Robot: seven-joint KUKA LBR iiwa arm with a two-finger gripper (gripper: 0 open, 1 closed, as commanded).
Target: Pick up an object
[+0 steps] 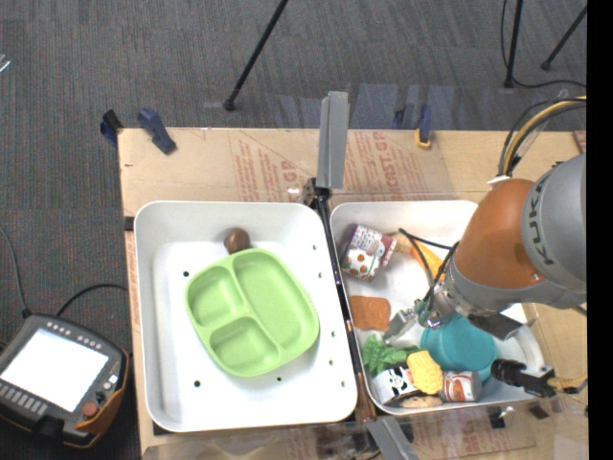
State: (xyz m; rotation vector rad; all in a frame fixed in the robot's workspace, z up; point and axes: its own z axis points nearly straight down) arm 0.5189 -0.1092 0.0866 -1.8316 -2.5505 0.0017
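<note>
Right bin: your gripper sits low over the clutter near the bin's middle. The grey arm comes in from the right, with its orange band above the wrist. You cannot tell whether the gripper is spread or closed, as the wrist covers much of it from this angle. Nothing can be seen held by it.

Candidates nearest the gripper:
- Orange-brown square: flat, matt, with rounded corners. It lies just left of the gripper, near the bin's left wall.
- Teal cup: smooth and rounded, just beside the gripper on its near-right side, partly under the wrist. You cannot tell whether it touches the gripper.

Other things in the right bin:
- Crumpled white, red and purple carton, towards the far left corner.
- Green leafy toy, near the left wall.
- Yellow corn cob, touching the teal cup's near-left side.
- Small red can, along the near wall.

Left bin: a light green plate with three compartments lies flat. A brown ball sits just beyond its far edge.
</note>
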